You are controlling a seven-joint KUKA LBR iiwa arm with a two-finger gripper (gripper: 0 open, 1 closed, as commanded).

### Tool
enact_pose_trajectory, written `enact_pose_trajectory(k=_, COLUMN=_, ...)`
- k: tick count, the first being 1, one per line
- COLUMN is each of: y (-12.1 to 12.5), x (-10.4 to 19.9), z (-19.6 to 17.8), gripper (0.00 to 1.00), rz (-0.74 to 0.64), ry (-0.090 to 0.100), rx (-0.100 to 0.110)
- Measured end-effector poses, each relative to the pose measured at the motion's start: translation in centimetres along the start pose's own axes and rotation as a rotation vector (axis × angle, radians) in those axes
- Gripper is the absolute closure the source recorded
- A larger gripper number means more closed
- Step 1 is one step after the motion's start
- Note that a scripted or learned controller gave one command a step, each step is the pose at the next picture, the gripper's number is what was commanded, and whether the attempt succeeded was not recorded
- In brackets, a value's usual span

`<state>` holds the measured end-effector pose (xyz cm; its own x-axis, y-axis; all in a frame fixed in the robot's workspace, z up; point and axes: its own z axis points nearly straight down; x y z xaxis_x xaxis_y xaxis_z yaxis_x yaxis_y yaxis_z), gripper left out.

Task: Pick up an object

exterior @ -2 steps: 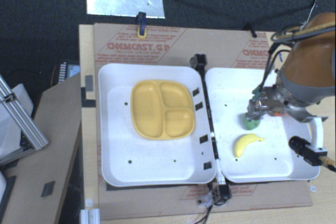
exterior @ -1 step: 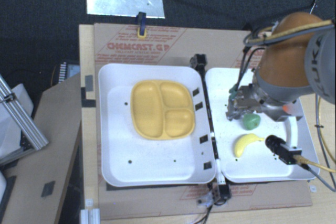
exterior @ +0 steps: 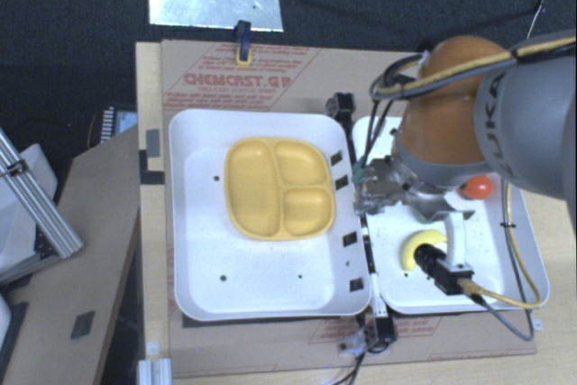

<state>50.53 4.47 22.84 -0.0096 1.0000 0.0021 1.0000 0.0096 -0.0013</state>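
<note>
Cardboard (exterior: 243,72) is lying under both bins, seemingly serving as a base that is keeping them side by side. At the left, the left bin (exterior: 261,288) is holding a single yellow divided plate (exterior: 278,187). It is lying flat and right way up near the bin's middle, apart from every wall. Sitting so low and broad, it is probably offering little for a two-finger grasp to close on.

Moving right, the gripper (exterior: 377,185) is hanging over the left margin of the right bin (exterior: 397,291), just beside the wall the two bins share. The grey arm (exterior: 532,122) is bending in from the right and covering much of that bin. How far the gripper is standing open, and whether it is holding anything, cannot be told from this angle.

Just to its right and nearer the camera, a small yellow object (exterior: 424,243) is resting on the bin floor, partly hidden by the robot's own hardware. It is looking like the nearest candidate for picking. Further right, an orange-red ball (exterior: 479,187) is sitting at the arm's edge, partly covered. Judging by all this, the pick is not yet looking done.
</note>
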Motion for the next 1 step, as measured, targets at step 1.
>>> enact_pose_trajectory(k=1, y=-0.54, x=5.75, z=-0.61, gripper=1.00, rz=-0.001, ry=0.000, rx=-0.002)
